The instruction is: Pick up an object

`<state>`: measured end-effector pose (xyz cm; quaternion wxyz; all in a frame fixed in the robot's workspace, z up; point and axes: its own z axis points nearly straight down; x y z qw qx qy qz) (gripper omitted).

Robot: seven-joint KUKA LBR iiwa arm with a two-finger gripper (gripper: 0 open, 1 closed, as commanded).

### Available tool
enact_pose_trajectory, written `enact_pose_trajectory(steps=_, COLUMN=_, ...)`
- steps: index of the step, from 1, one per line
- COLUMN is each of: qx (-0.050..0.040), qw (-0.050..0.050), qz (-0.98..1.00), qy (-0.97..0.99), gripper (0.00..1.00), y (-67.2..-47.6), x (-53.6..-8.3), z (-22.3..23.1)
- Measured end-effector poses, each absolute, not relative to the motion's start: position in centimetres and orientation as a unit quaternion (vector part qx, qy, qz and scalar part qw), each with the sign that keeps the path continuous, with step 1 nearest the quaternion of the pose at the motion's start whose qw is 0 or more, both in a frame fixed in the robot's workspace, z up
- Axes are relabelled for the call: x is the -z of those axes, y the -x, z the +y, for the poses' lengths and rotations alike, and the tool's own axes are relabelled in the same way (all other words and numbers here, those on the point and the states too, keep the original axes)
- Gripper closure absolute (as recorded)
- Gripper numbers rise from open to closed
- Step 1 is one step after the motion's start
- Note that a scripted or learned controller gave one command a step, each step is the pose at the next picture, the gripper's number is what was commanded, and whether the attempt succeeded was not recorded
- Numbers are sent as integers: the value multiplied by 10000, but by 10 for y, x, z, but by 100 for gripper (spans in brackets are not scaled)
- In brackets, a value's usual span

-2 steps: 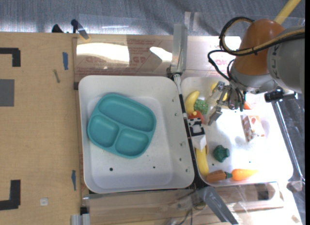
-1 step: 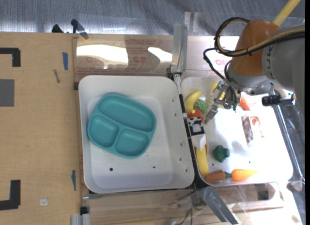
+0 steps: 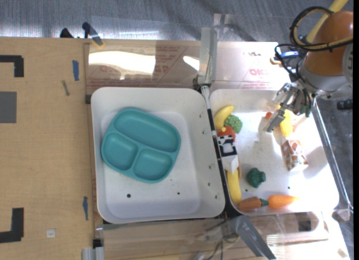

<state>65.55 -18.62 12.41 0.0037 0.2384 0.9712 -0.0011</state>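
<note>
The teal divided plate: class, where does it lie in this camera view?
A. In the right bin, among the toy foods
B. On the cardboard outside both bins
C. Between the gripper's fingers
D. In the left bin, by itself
D: the teal divided plate lies flat on the floor of the left bin, while the toy foods, such as the carrot and the banana, lie in the right bin.

Two white bins side by side, arm at upper right

The left bin holds a teal divided plate; the right bin holds a banana, broccoli, a carrot and a small carton, with the gripper above its upper part.
</note>
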Motion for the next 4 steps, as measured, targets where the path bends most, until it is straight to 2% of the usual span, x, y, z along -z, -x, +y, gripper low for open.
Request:
enact_pose_trajectory(steps=1, qx=-4, qw=39, qz=9606, qy=-2778, gripper=0, y=-592, x=-88, z=-217)
enact_pose_trajectory(steps=2, qx=-6, qw=44, qz=9439, qy=-3301, gripper=0, y=-532, x=-89, z=-202)
enact_pose_trajectory(steps=3, qx=-10, qw=70, qz=9160, qy=-4012, gripper=0, y=-486, x=-89, z=-190)
enact_pose_trajectory(steps=4, qx=-15, qw=133, qz=9164, qy=-4000, gripper=100, y=-490, x=-102, z=-190)
